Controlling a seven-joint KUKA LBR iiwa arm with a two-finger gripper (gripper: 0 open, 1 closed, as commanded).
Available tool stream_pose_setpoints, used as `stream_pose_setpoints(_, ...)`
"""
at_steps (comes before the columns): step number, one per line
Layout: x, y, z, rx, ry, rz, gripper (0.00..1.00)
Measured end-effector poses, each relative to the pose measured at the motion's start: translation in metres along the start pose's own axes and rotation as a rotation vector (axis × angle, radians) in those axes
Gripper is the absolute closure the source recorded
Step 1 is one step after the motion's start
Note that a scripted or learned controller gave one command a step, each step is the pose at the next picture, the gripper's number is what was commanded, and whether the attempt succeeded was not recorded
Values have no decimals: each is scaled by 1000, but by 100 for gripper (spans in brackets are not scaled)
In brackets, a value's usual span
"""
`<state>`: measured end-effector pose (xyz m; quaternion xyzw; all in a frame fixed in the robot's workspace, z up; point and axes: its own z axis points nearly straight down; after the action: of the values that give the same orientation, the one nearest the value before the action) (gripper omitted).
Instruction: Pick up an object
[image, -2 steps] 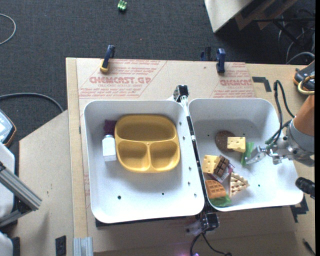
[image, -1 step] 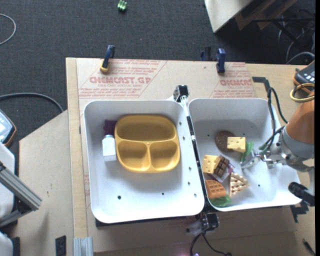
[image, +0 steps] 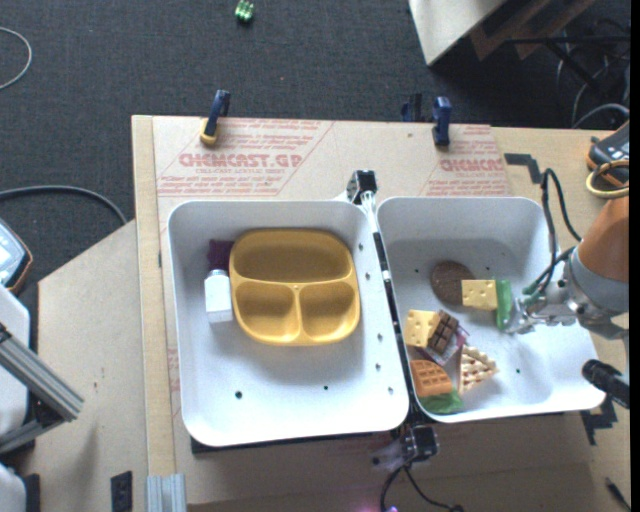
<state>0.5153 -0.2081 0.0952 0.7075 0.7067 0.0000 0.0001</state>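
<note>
In the right bin (image: 470, 225) lie several toy foods: a brown round cookie (image: 450, 276), a yellow cheese slice (image: 478, 294), a green piece (image: 504, 300), a cheese wedge (image: 421, 327), a dark chocolate piece (image: 445, 335), a waffle (image: 431, 378) and a lattice cracker (image: 478, 367). My gripper (image: 522, 318) reaches in from the right and hangs low in this bin, just right of the green piece and the cheese slice. Nothing is visibly lifted.
The left bin (image: 200, 380) holds a yellow divided plate (image: 295, 285), a small white bottle (image: 217, 297) and a purple item (image: 220, 250). Clamps (image: 214, 116) hold the board at the back. Cables (image: 555, 215) run along the right bin's far right corner.
</note>
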Motion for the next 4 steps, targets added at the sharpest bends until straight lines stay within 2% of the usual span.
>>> stream_pose_setpoints(1, 0, 2, -43, -5, -3, -2, 100)
stream_pose_setpoints(2, -2, -4, -104, -8, -4, -1, 100)
stream_pose_setpoints(3, -3, -3, -132, -6, -3, -2, 100)
stream_pose_setpoints(4, 47, 15, -121, 1, 1, -6, 100)
